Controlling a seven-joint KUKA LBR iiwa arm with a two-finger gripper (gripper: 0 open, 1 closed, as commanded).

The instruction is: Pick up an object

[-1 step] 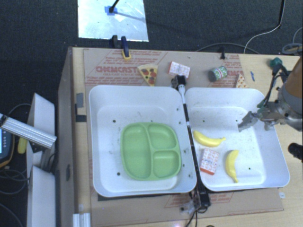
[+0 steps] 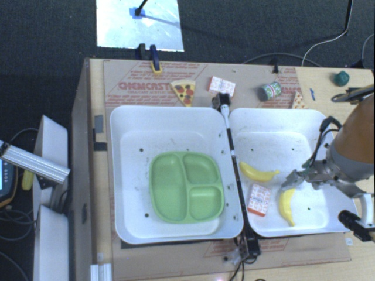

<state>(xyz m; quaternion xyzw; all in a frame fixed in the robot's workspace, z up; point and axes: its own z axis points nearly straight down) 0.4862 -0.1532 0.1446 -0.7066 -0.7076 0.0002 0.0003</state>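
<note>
Presently | my gripper [image 2: 295,179]: above the right bin [image 2: 275,122], jaw state not discernible | target: small banana [image 2: 286,206], just below and slightly left of my gripper, long axis running near-to-far, curved | second banana [image 2: 258,172]: further left, lying crosswise | carton [image 2: 259,199]: left of target

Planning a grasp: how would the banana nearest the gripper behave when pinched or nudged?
The banana looks like smooth toy plastic, so probably light and slippery. Its curved shape may pivot or slide on the right bin floor if the gripper nudges it.
</note>
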